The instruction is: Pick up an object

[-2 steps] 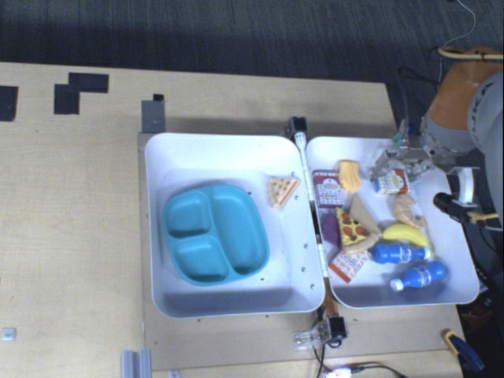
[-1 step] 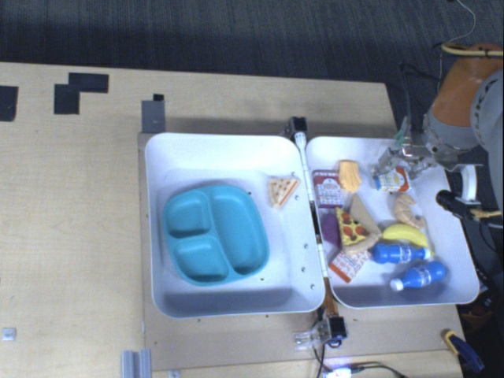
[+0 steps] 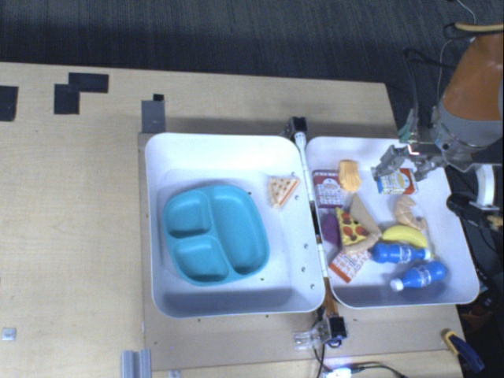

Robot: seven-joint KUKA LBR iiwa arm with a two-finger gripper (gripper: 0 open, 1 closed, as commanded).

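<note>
My gripper (image 3: 400, 162) hangs over the far right part of the right bin (image 3: 465, 290). Directly under it lies a small blue, white and red carton (image 3: 395, 182); whether it is touched I cannot tell. Around it in this bin lie a maroon carton (image 3: 327, 187), a yellow piece (image 3: 349, 175), a toy pizza slice (image 3: 356, 228), a banana (image 3: 404, 235), a pale bread piece (image 3: 407, 209), two blue bottles (image 3: 399, 253) (image 3: 420, 276) and a red and white packet (image 3: 348, 264).
The left bin (image 3: 157, 290) holds a teal divided plate (image 3: 213, 232) and a small triangular toy slice (image 3: 281, 189) near its far right corner. A ridge (image 3: 311, 211) separates the two bins. The orange band of the arm (image 3: 472, 77) rises at the right.
</note>
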